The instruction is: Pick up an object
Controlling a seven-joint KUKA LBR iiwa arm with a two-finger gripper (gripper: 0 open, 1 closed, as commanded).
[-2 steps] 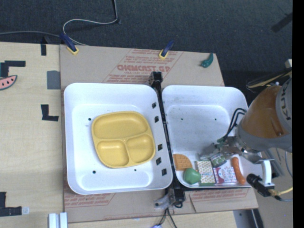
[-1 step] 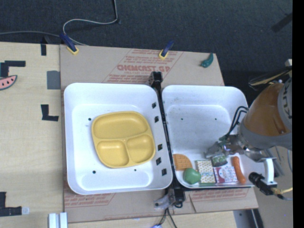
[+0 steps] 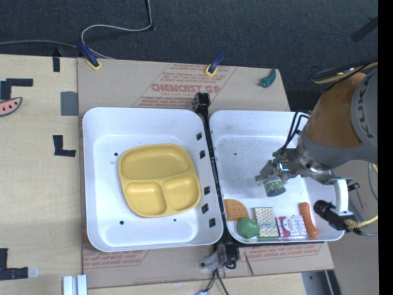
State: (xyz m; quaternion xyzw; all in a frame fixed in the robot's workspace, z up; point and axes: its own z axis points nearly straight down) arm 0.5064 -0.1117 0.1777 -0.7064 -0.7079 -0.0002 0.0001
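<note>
In right bin (image 3: 245, 134), pincer (image 3: 272, 180) low above floor; finger state unclear, cannot tell.

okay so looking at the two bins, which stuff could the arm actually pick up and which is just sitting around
For the pick: gripper over the right bin; green ball, brown round piece, two small packets, orange stick.

Lying about: yellow divided tray in left bin, clamps, cable.

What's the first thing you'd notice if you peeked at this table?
The big yellow divided plate jumps out, sitting alone in the left bin. Next comes the grey and orange robot arm reaching over the right bin, where small toy foods line the near edge: a green ball, little boxes, an orange carrot.
</note>
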